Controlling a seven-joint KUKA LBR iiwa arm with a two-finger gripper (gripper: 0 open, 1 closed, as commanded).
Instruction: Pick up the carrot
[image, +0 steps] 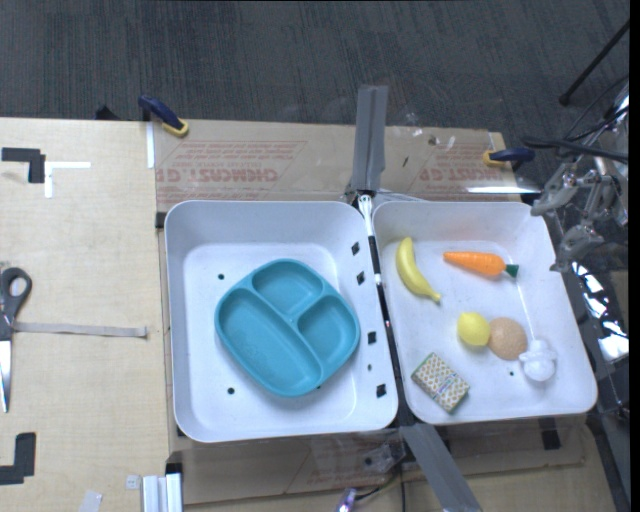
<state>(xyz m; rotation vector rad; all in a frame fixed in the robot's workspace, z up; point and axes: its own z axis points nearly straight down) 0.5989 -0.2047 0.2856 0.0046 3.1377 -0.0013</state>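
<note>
Carrot (476, 263) in right bin (560, 300), beside banana (414, 270)

At the scene's right edge we see our arm (590, 215) as a blurred cluster of silvery grey metal parts with dark cables running around them; finer detail we cannot make out

bench (80, 400) — two white bins (190, 330), scissors (10, 300)
</note>
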